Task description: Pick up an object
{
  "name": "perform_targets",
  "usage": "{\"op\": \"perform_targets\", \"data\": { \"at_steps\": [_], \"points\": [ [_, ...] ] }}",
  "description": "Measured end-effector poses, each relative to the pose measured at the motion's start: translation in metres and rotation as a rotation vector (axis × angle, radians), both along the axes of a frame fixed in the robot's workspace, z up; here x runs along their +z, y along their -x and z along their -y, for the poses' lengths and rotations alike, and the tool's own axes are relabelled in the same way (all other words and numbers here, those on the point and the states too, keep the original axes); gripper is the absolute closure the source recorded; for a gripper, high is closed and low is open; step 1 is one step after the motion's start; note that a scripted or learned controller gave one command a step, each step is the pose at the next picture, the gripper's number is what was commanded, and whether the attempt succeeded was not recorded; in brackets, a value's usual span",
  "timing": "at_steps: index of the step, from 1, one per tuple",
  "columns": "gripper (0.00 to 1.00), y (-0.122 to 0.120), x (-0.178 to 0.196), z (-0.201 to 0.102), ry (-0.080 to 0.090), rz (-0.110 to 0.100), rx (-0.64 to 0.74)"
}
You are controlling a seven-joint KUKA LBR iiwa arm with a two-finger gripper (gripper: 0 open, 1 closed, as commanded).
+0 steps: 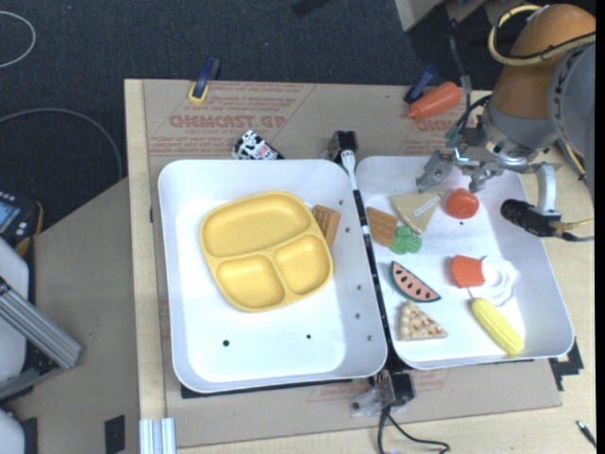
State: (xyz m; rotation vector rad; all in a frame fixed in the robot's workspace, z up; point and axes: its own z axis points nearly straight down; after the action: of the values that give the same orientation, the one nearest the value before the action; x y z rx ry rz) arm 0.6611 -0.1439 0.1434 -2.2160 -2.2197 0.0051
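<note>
I see the red tomato at the back of the right bin, just under my gripper, whose fingers look spread and hold nothing. The cheese wedge lies just beside it; I judge a round toy could roll aside, or a fingertip could catch the wedge.

My arm reaches in from the right, its grey body with the orange band bent downward over the upper corner of the right-hand bin. My gripper hangs low at the end of the wrist, its fingers spread apart and pointing down.
</note>
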Motion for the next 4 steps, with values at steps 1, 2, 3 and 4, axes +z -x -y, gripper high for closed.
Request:
{"op": "perform_targets", "data": {
  "at_steps": [1,2,3,4],
  "points": [
    [0.00,-0.006,-0.028,-0.001,0.004,0.026,0.003],
    [1.00,-0.002,-0.026,-0.001,0.003,0.012,0.001],
    [1.00,-0.011,0.023,-0.005,0.003,0.013,0.000],
    [1.00,-0.013,0.078,-0.005,0.003,0.015,0.000]
  ]
}}
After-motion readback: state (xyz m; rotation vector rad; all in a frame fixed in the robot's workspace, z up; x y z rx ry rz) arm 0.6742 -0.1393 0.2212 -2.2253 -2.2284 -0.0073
